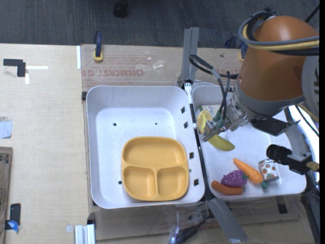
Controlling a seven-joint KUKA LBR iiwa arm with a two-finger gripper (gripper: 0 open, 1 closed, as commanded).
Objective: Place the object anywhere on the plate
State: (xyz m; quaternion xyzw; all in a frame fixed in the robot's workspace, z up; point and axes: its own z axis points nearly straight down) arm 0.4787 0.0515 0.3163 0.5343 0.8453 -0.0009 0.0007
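1 fixed camera, mounted above the bench (40, 136), looks down at a slant. Both bins sit in frame: left bin (101, 136) near centre, right bin (284, 187) toward the right side. The bench's far edge runs across the upper part, with dark floor (152, 9) beyond it. The arm (277, 60) enters from the right and stands large, close to the lens. Range is moderate; bin contents are distinguishable.
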